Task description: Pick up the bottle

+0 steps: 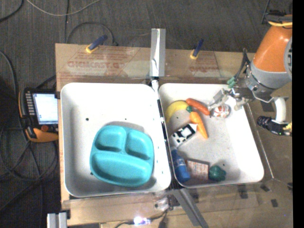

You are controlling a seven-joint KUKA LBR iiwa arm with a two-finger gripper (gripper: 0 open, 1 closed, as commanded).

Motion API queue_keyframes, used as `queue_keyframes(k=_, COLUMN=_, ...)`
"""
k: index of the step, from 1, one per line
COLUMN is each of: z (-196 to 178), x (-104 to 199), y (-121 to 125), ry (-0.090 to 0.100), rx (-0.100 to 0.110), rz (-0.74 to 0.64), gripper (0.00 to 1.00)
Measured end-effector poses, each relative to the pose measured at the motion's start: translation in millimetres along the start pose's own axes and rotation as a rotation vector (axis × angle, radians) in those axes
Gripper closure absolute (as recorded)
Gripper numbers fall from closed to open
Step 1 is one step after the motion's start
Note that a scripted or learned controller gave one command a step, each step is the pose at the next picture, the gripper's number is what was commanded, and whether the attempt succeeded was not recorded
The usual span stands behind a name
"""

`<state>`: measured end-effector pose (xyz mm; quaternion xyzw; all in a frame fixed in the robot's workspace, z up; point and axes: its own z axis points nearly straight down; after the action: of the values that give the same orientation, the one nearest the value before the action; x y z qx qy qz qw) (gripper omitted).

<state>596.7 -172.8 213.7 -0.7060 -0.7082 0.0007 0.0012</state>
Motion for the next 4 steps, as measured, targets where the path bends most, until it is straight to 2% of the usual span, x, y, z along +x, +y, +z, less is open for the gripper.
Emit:
queue_keyframes(k=1, z=45, x=66, y=-13, ry=0.000, rx=0.001, rz=0.270, gripper=0.00)
queue_keyframes(k=2, z=32, x=144, y=-114, ry=-0.001, rx=0.003, rz=0.161, gripper=0.00)
queue_keyframes(k=3, z=-47, x=167, y=-112, ry=-0.003, rx=-0.001, rz=0.261, gripper=0.00)
queue_keyframes(k=4, z=32, x=258, y=-112, ry=-0.002, rx=0.004, rz=0.117, gripper=0.00)
